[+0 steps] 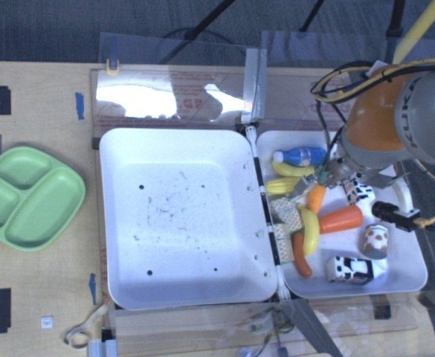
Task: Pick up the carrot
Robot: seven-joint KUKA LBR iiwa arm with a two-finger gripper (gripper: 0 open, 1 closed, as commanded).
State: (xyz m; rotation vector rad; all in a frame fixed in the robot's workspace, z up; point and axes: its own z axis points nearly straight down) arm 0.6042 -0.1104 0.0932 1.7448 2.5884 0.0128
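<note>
Carrot [340,219] lies nearly level in right bin [410,274], tip toward the banana [309,230]. Claw [329,175] state indeterminable, partly obscured.

Position: fixed above the surface [39,80]
Facing: downward at a slant
Coverage: left bin [120,151], right bin [407,262]
Arm [395,121] side: right
</note>
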